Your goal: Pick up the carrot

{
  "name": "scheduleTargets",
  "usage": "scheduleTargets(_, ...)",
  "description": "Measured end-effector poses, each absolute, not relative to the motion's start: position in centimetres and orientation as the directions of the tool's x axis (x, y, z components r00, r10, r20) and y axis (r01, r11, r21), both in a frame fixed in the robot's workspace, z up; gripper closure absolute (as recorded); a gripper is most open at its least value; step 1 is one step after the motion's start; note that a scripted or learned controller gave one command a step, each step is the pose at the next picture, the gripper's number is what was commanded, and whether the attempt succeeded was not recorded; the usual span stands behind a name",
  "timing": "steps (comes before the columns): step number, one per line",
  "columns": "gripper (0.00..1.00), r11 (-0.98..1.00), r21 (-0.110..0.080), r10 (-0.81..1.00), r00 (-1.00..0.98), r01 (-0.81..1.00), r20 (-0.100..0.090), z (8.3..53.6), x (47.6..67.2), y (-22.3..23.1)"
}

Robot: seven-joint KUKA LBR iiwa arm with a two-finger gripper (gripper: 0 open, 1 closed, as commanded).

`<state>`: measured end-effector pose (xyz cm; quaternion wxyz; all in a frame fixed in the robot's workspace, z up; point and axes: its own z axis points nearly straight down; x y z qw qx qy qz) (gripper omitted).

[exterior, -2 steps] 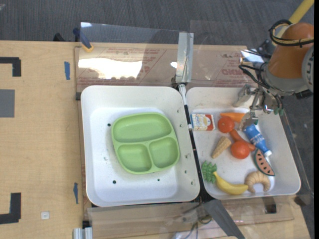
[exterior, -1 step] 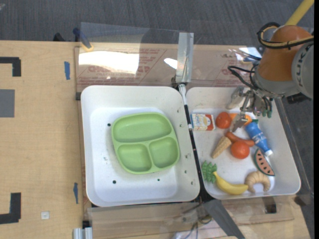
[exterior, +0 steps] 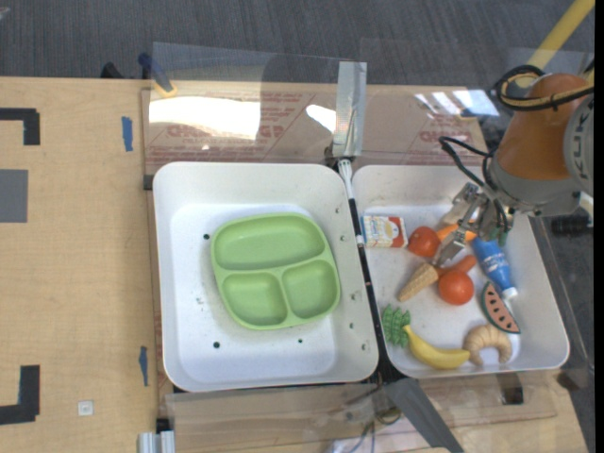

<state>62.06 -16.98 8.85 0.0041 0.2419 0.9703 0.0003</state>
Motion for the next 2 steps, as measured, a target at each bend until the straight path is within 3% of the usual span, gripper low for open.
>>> scheduleTargets(1, 0.0, 0.837, 0.004, 0.548, -0.837, 0.548, -0.011, 8.9, 58.8, -14.5)
scheduleTargets(2, 1.0, 0.837, 0.005, 0.547, -0.837, 0.547, -0.02, 9.9, 59.1, -14.6)
